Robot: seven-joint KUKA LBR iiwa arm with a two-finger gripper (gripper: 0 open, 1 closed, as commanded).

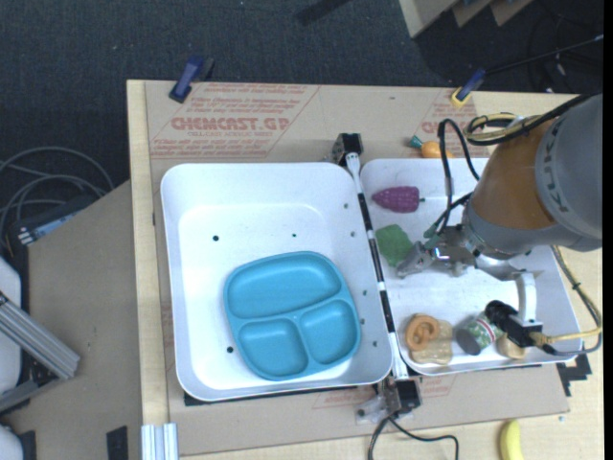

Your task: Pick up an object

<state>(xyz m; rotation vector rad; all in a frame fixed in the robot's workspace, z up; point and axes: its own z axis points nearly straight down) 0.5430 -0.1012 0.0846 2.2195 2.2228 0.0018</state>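
My gripper (420, 259) reaches in from the right and hangs low over the right bin (536, 266), just right of a green block (392, 242) by the bin's left wall. I see nothing held in it. A purple, bumpy fruit-like piece (397, 198) lies at the back of that bin. At the front lie a tan ring-shaped pastry (426, 336) and a small grey-green can (475, 335). The arm hides the bin's right half.
The left bin (192, 218) holds a blue divided plate (290, 312). A small orange item (431, 148) sits on the cardboard behind the right bin. A yellow thing (510, 440) lies on the bench's front edge. Blue clamps (191, 79) grip the board's back edge.
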